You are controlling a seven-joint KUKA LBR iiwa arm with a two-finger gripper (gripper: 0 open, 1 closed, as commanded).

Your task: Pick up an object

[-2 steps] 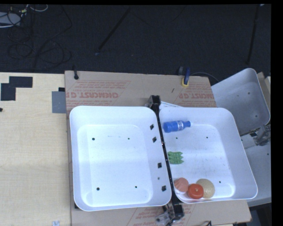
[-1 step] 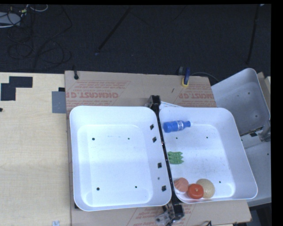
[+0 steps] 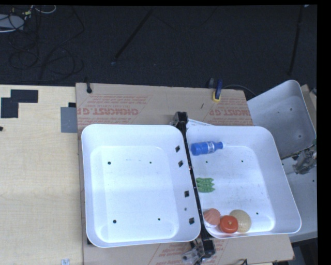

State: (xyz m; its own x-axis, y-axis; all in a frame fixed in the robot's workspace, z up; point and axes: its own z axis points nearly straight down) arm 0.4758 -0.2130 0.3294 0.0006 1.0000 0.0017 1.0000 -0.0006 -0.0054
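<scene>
Two smooth white plastic bins, left bin (image 3: 134, 183) and right bin (image 3: 269, 171), faintly glossy, resting on a matt brown cardboard sheet (image 3: 129, 106) printed in red. Left of the cardboard, pale wood-grain tabletop (image 3: 36, 176) with a flat finish. Inside the right bin, a shiny blue plastic bottle (image 3: 206, 148), a bumpy green piece (image 3: 205, 185) and a glossy red round piece (image 3: 228, 224).

Robotics lab test cell. Pale wood worktop (image 3: 36, 171) carries printed cardboard sheet (image 3: 155, 106), two white bins (image 3: 88, 155) clamped side by side, loose cables (image 3: 31, 15) on dark floor (top left), bare metal plate (image 3: 282, 111) at right.
</scene>
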